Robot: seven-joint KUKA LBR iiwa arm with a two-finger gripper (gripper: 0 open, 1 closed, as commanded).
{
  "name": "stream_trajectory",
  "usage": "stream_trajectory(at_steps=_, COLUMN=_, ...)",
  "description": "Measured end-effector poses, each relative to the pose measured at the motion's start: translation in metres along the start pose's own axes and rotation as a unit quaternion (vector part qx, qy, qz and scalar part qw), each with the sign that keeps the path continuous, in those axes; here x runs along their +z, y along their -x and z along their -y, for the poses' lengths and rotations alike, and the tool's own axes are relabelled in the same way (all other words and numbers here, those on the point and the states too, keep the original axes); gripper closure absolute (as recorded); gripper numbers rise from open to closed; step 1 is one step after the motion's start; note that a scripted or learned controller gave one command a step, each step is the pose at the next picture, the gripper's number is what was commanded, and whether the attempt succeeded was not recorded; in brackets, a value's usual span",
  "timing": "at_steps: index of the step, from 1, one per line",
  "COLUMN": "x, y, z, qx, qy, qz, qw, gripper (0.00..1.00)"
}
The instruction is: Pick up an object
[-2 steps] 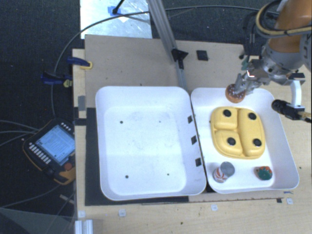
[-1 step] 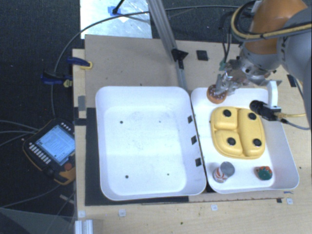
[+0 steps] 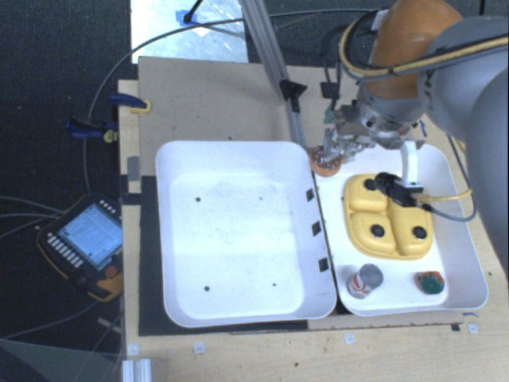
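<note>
Orange-banded arm (image 3: 413, 30) poises jaws (image 3: 328, 156), grip unclear, over brown object (image 3: 324, 164).

A big, round grey arm (image 3: 469, 70) is seen, with a smooth orange band (image 3: 409, 22) wrapped around it. Black and yellow cables (image 3: 358, 50) are looped beside the band. Small silver metal parts (image 3: 362, 130) are fitted below.

A tan surface (image 3: 215, 102) fills mid-frame on dark carpet (image 3: 56, 46), with a bright reflective sheet (image 3: 187, 22) at upper left, blue clamps (image 3: 95, 126) on its left edge, and a pendant (image 3: 83, 241) at lower left.
</note>
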State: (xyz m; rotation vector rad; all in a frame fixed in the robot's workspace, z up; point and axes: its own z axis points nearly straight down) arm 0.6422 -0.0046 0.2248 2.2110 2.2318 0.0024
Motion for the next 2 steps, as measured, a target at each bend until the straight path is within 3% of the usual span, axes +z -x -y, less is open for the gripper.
stream_trajectory(at_steps=2, x=-0.016, y=-0.101, z=0.011, qx=0.0, qy=0.0, qz=-0.001, qw=1.0, gripper=1.0)
